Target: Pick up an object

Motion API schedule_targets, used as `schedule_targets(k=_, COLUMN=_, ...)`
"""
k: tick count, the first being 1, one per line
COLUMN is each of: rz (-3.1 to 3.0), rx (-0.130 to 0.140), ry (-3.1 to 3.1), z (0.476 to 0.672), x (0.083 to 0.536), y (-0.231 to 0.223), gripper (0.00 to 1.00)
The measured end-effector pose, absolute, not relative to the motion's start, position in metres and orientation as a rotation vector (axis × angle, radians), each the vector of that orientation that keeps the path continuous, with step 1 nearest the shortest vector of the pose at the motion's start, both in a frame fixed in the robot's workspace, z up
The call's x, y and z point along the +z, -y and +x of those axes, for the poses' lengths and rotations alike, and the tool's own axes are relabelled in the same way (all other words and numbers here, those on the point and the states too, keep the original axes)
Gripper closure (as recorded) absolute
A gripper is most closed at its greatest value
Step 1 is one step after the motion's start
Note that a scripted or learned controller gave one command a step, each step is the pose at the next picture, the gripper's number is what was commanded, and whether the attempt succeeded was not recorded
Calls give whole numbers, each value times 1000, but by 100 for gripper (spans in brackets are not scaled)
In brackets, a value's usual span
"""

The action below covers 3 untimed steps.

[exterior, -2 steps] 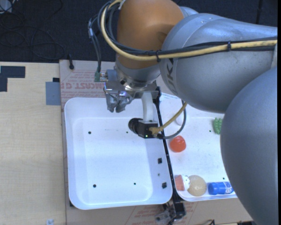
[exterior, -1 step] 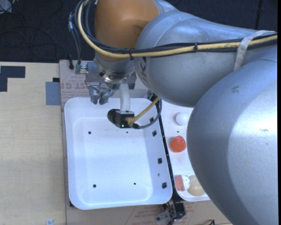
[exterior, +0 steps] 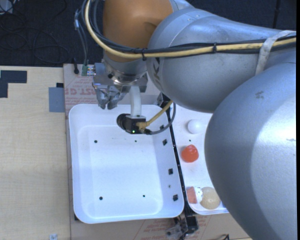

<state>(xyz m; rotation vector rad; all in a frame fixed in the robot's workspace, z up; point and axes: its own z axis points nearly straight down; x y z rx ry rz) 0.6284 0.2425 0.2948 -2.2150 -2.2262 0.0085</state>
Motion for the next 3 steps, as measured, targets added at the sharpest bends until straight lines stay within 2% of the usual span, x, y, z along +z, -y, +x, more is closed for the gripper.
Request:
schedule_targets(k=1, rz=-2217, rx=14, ry=2220, z=623, x=236, y=-244, gripper=100)
schedule_targets(k=2, rz=-2219, rx=-2, ry=2224, z=626, x=284, y=-243, gripper=100)
schedule_targets(k=3, rz=-2221, rx=16, ry=2215, z=607, x=221, y=-241, gripper=100)
